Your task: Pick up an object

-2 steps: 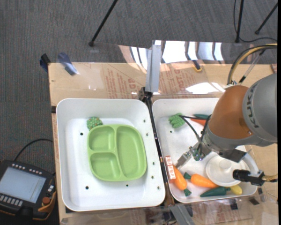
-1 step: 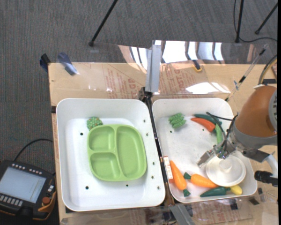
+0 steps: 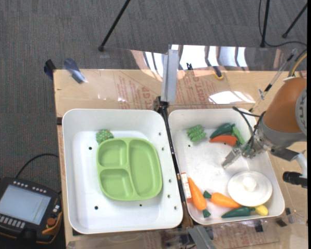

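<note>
My gripper [image 3: 232,158] hangs over the right bin [image 3: 194,211], a little right of its middle, just above a white round lid-like dish [image 3: 250,187]. Its fingers point down-left with a small gap and nothing between them. At the bin's far side lie a green leafy toy [image 3: 196,133], a dark green pepper [image 3: 221,130] and a red-orange pepper [image 3: 224,139]. Near the front edge lie two orange carrots [image 3: 197,194] [image 3: 224,199], a dark green vegetable [image 3: 237,211] and a yellow piece [image 3: 260,210].
The left bin [image 3: 75,154] holds a green divided plate [image 3: 129,168] and a small green broccoli-like toy [image 3: 104,135] at the plate's far left corner. A teach pendant [image 3: 23,206] lies on the floor at the lower left. Tripod legs stand behind the bench.
</note>
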You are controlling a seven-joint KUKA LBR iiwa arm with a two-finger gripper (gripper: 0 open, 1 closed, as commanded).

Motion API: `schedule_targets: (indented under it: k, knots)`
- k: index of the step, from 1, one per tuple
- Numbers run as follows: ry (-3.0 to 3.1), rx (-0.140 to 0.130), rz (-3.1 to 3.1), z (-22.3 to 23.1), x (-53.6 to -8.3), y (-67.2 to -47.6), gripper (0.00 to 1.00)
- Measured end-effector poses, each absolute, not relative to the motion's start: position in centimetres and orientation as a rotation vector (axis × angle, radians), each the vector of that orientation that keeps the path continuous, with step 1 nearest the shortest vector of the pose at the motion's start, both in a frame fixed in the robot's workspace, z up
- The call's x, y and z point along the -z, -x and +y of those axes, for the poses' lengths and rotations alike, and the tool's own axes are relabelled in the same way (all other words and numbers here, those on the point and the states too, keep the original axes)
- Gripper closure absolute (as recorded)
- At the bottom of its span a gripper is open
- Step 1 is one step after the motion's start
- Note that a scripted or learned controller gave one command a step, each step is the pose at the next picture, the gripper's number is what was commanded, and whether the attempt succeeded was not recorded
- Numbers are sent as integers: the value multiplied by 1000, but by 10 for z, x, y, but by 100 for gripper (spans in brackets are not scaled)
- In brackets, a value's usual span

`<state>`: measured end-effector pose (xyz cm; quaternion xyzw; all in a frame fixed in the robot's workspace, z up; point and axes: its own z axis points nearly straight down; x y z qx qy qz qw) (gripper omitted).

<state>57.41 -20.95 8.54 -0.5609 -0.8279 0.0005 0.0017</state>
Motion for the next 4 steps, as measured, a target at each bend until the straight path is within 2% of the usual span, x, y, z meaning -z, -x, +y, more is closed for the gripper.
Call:
schedule_targets:
  k: [1,2,3,4]
  knots:
    - [1982,-2,-2434,-183,-86,-632,0]
    - [2201,-4,-2236,-113,-85,-644,0]
    - [2484,-7,-1916,-93,-85,-643,0]
    - [2472,-20,-1923,-91,-92,-642,100]
